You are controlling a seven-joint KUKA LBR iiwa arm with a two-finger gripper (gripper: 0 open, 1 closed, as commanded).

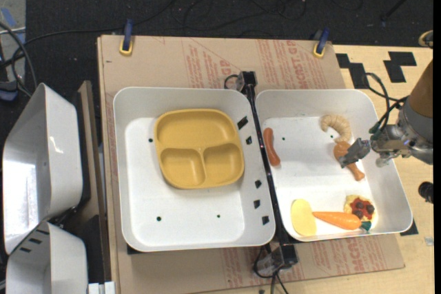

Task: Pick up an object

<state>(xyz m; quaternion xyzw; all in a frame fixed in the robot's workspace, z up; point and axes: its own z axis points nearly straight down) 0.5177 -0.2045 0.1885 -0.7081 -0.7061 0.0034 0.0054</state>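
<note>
While the big yellow plate (200, 148) sits in the left bin (138, 217), the gripper (358, 151) hangs low in the right bin (386, 196), right by a small orange piece (343, 149). I cannot tell its grip. A carrot (336, 219) lies nearby.

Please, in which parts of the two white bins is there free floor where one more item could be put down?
Left bin: a free strip along the near wall, below the yellow tray. Right bin: free in the middle, between the sausage and the hand. Crowded: near right corner, around the carrot.
</note>
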